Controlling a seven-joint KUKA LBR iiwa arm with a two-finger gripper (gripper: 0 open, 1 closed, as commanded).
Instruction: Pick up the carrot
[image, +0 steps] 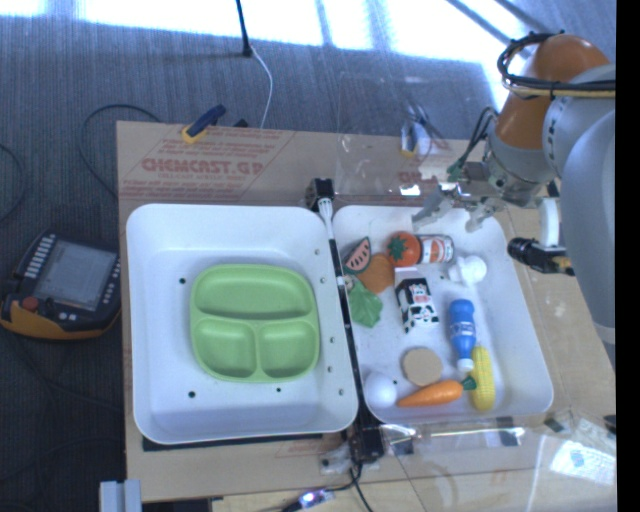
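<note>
Carrot (430, 394) lies at right bin's (530, 340) near edge; pincer (458, 207) spread open, holding nothing

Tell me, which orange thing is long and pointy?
The carrot, lying at the right bin's near edge beside the yellow corn. The other orange pieces are rounder.

My one camera sits fixed above the tabletop (200, 165), looking down at a slant from a moderate distance, taking in both white bins (150, 240) side by side; the arm (560, 110) enters from the right.
</note>
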